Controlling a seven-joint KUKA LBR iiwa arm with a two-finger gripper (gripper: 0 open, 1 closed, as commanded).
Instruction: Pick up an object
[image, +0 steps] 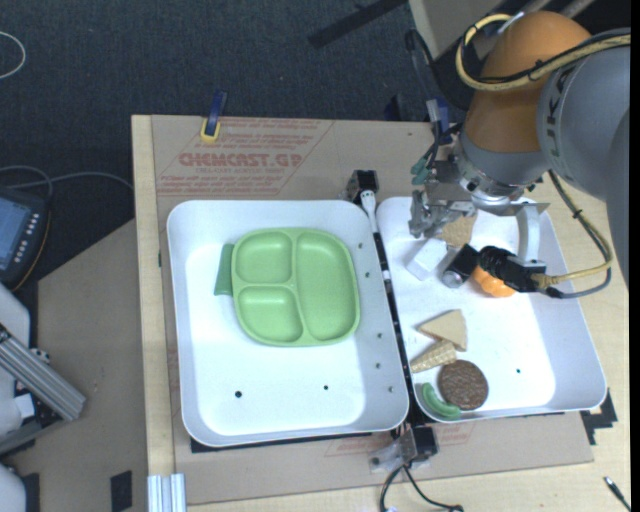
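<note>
My gripper (430, 222) hangs low over the far left corner of the right bin (560, 350). A small tan piece (460, 232) lies right beside it, touching or nearly so, and a pale white block (424, 263) sits just in front. An orange piece (491, 284) shows a little to the right, partly hidden by the wrist. Nearer the front of the same bin lie a tan wedge (445, 327), a waffle-patterned cone piece (433, 356), a brown round disc (462, 385) and a green curved piece (434, 403). Nothing shows between the gripper's tips.
The left bin (200, 330) holds a green divided plate (296, 285). The ridge where the two bins meet (385, 290) runs just left of the gripper. The arm's grey and orange wrist (515, 90) looms over the right bin's far side.
</note>
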